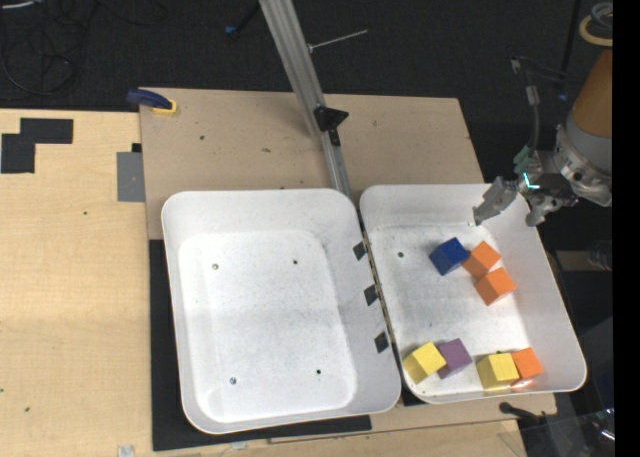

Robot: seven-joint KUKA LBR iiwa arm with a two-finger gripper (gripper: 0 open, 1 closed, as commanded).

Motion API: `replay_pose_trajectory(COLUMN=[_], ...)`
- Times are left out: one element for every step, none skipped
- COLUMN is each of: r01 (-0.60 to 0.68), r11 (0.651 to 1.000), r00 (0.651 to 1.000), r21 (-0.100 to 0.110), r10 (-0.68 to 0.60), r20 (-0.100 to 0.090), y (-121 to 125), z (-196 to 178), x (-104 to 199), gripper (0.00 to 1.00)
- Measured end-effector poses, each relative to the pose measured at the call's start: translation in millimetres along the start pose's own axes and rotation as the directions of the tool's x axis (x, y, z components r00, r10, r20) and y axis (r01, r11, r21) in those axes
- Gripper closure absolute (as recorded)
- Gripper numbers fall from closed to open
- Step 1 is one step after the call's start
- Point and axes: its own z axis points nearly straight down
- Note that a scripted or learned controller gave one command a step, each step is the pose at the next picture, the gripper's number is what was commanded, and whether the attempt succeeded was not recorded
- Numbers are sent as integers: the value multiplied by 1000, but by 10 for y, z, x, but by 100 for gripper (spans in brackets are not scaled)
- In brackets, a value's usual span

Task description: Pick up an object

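Two shallow white plastic bins side by side on a pale wooden bench (pixel 260 135): left bin (pixel 200 220), right bin (pixel 560 345). Grey arm with orange band (pixel 590 105) reaching in from the right, two-finger gripper (pixel 518 203) poised over the upper right rim of the right bin, its two grey fingers (pixel 492 202) spread apart with nothing between them. Just below and left of the gripper, on the floor of the right bin, a small blue cube (pixel 449 256), with an orange cube (pixel 483 257) touching its right side and a second orange cube (pixel 495 285) tight beneath that one. Along the near edge of the same bin, a yellow cube (pixel 425 360) touching a purple cube (pixel 454 355), and, a little apart to the right, another yellow cube (pixel 497 370) pressed against a small orange cube (pixel 526 363). Slanted grey aluminium rail (pixel 295 55) rising from between the two bins towards the back. Blue-and-yellow clamp (pixel 152 101) at the far left corner of the bench.
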Motion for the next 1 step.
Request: replay_pose_trajectory(r01=[0], r11=[1000], r00=[1000], r21=[-4], r10=[0], r20=[1], y=[7], z=[-22], x=[-1], gripper=[0])
